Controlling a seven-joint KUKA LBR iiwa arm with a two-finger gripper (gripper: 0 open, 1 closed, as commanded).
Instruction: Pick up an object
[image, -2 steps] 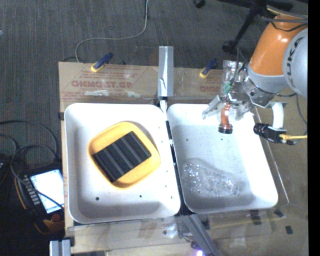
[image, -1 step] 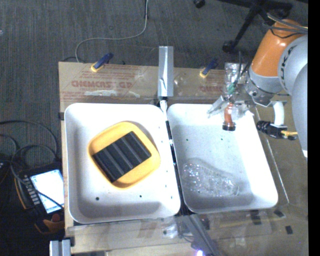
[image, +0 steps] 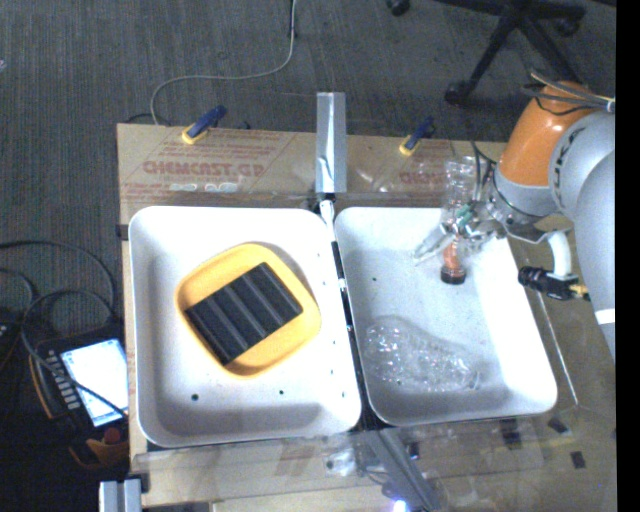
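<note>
My gripper (image: 452, 238) hangs over the far part of the right bin (image: 520, 340), coming in from the arm with the orange band (image: 535, 140) at the upper right. Right below its tip a small orange-brown object (image: 453, 267) stands on the bin floor, touching or nearly touching the gripper. A crumpled clear plastic item (image: 420, 355) lies in the near part of the same bin. In the left bin (image: 160, 380) rests a yellow object with a black ribbed top (image: 247, 310).
A metal divider post (image: 329, 140) rises at the back between the two bins. Blue-and-yellow clamps (image: 203, 123) (image: 417, 135) hold the cardboard backing. A black cable connector (image: 548, 281) sticks out by the right bin's right rim.
</note>
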